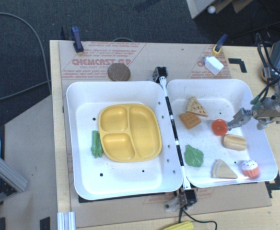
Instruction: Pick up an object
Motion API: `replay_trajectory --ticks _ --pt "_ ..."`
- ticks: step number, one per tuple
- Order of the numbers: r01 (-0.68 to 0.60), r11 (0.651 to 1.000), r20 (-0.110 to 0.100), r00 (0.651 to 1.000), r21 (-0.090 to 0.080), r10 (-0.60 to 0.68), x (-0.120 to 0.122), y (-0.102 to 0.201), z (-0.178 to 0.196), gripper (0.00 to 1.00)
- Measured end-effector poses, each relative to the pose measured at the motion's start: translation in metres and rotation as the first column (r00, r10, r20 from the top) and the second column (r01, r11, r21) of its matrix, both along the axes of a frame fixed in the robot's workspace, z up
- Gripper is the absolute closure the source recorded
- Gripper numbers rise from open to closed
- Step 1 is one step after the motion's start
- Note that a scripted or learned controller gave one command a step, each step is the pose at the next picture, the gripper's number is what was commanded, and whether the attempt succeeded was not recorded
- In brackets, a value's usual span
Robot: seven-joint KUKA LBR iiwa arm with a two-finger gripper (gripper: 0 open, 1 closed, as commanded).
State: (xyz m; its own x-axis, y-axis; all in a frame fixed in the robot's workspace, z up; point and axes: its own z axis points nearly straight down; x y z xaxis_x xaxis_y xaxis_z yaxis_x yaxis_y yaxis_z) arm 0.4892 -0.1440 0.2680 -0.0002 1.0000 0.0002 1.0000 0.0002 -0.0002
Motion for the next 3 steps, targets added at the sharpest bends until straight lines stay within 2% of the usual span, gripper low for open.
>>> replay_trajectory --ticks 1,2,3 --pt "0.001 1.0 0.0 1.0 0.0 -0.001 0.061 -0.023 -0.073 0.0" --pt "0.001 1.0 -0.001 1.0 0.001 -0.001 0.064 -0.006 -0.171 0.0" --pt "0.001 1.0 0.002 1.0 -0.002 -0.001 0.094 -0.046 -0.183 0.0"
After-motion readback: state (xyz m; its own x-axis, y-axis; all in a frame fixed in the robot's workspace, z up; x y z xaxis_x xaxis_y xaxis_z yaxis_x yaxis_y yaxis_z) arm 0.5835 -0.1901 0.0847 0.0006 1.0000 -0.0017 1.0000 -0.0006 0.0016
